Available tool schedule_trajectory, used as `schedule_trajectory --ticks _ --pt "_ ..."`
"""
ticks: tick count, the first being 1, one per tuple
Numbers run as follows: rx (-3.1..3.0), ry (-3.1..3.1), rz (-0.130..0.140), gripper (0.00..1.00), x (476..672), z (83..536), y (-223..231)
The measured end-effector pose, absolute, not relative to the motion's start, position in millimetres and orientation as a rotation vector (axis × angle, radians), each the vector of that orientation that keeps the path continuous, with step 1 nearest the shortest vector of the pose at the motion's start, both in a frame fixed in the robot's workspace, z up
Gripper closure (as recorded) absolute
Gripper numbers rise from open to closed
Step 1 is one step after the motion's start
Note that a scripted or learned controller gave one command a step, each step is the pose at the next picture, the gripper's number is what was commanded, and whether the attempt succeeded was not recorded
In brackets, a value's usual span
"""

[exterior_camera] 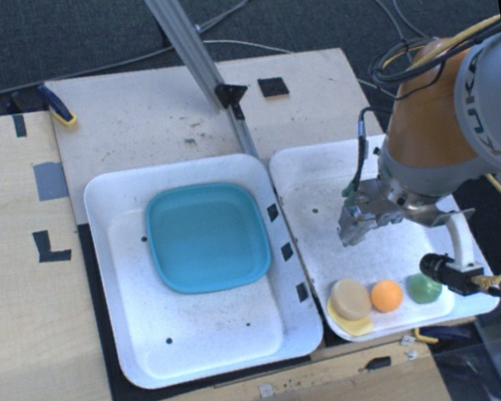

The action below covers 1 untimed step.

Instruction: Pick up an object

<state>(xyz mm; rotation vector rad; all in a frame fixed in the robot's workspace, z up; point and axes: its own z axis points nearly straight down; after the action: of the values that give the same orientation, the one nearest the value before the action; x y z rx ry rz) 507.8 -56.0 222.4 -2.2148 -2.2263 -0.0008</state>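
While end effector (355,225) hovers, round orange ball (386,296) shows no long axis

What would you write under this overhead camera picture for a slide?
Robot arm's claw hovers in the right bin above three small objects; a blue plate lies in the left bin.

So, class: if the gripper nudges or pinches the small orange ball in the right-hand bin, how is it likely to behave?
The orange ball looks round and smooth, so it would probably roll if pushed. Flanked closely by the tan piece and the green piece, it may jostle them. Two fingers could squeeze it out sideways.
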Motion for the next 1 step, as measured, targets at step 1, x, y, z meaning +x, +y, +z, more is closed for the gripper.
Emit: schedule_trajectory --ticks 1 --pt "-2.216 -2.225 -0.001 1.0 505.4 233.5 -5.0"
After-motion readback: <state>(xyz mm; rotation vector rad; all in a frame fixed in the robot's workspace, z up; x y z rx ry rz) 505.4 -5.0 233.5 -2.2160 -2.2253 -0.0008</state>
